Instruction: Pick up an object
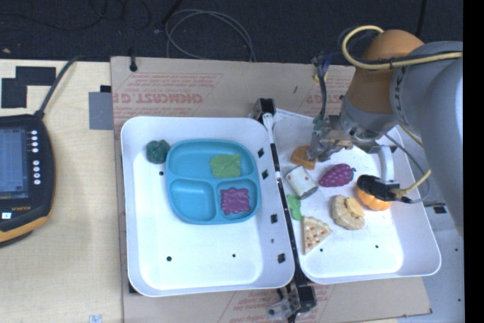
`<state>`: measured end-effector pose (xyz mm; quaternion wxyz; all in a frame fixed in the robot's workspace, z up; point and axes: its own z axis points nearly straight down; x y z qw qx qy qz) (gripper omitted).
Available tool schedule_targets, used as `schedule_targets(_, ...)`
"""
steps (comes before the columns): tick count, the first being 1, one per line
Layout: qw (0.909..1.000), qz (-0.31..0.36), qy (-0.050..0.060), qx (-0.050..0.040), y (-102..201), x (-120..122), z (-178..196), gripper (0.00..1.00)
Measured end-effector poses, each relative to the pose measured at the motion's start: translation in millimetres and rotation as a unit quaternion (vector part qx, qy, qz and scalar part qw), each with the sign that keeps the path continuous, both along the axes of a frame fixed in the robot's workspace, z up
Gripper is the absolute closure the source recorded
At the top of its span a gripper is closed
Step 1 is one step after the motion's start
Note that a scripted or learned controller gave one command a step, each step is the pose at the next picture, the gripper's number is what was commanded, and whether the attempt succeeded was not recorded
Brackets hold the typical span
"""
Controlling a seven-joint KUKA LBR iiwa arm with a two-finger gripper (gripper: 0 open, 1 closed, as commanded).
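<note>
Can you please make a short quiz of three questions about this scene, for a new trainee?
1. True or false: the blue tray lies in the right bin.
2. Which item is nearest the gripper? A) pizza slice B) brown piece C) dark green ball
3. Fill in: the purple grapes lie in the ____ bin.

Key: 1 false; 2 B; 3 right.
</note>
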<state>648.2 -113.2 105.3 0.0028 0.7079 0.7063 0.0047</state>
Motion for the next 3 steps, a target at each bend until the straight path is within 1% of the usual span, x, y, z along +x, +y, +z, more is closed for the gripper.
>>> schedule_targets(1, 1.0000, -0.001, 0.001, 0.0004, 0.1, -0.9, -1.7, 0.00)
schedule_targets(2, 1.0000, 0.000, 0.000, -0.0003, -49.5, -29.6, -11.8, 0.00)
schedule_targets(3, 1.0000, 0.003, 0.001, -0.0033, 13.2, -0.7, -12.8, 0.00)
